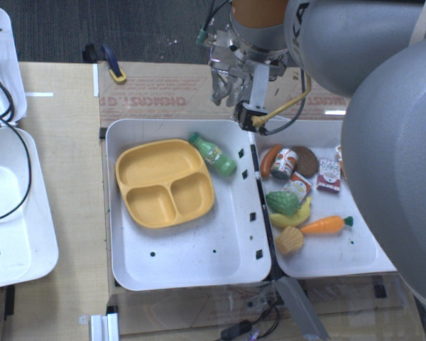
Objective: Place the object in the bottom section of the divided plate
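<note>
Overhead, the grey arm (383, 119) fills the upper right of the frame, and its fingers (224, 91) hang just above the far rim of the left bin (128, 261), over a strip of printed cardboard (156, 87). Whether the fingers are open or closed cannot be told from this angle; nothing shows between them.

The yellow divided plate (160, 163) lies in the upper left part of the left bin, turned a little askew. It has one wide section toward the top of the frame and two smaller ones side by side toward the bottom. A green bottle (213, 155) lies on its side just right of the plate's upper right rim, touching it or nearly so.

The right bin (341, 258) holds a cluster of toy food in its upper left part: an orange sausage (269, 160), a small can (285, 163), a brown disc (307, 160), a red and white carton (329, 176), a green broccoli (283, 202) resting on a yellow banana (292, 218), a carrot (325, 225) and a tan muffin (289, 241).

A blue-handled clamp (111, 64) sits on the desk (64, 105) at upper left, well apart from both bins.
</note>
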`<state>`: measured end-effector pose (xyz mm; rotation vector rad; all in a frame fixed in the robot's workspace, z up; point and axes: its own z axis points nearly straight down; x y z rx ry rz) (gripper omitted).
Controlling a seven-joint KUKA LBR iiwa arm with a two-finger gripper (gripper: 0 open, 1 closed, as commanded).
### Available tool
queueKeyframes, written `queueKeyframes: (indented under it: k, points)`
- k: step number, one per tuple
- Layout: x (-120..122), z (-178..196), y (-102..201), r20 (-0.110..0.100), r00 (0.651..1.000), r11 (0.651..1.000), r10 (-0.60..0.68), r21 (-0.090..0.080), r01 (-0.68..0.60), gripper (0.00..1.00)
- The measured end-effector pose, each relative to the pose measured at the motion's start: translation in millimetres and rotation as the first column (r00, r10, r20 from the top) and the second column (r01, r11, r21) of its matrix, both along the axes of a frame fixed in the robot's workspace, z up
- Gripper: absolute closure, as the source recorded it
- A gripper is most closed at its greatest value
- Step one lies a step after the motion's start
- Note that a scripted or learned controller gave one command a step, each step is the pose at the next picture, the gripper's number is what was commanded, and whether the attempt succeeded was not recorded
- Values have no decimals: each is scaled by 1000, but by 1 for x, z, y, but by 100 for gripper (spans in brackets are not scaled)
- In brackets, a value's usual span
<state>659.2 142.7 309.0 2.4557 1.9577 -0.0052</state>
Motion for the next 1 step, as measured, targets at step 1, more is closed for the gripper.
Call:
queueKeyframes:
  k: [1]
  points:
    - [0, 7, 0, -4, 1000, 1000, 3, -4, -3, 100]
